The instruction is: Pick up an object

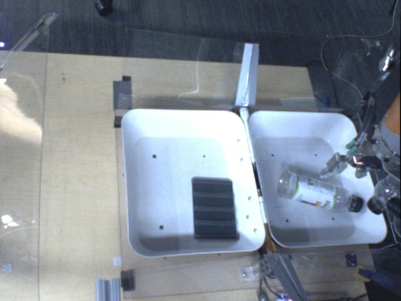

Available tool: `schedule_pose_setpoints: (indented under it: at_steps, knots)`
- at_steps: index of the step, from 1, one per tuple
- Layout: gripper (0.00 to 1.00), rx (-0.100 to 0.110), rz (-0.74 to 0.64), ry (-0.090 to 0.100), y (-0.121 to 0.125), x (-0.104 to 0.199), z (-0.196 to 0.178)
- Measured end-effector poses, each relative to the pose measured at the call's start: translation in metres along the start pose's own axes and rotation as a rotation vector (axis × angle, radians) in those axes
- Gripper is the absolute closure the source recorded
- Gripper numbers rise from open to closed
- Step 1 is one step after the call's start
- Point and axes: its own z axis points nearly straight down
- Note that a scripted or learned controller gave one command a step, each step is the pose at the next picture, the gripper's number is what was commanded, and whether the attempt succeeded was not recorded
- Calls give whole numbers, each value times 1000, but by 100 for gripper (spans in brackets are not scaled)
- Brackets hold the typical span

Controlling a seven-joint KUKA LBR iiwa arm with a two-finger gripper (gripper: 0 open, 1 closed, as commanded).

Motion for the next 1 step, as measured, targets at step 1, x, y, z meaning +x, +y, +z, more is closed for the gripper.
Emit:
schedule_pose_setpoints:
  at_steps: [1]
  knots:
    - [0,-5,-47,-1,22,23,104]
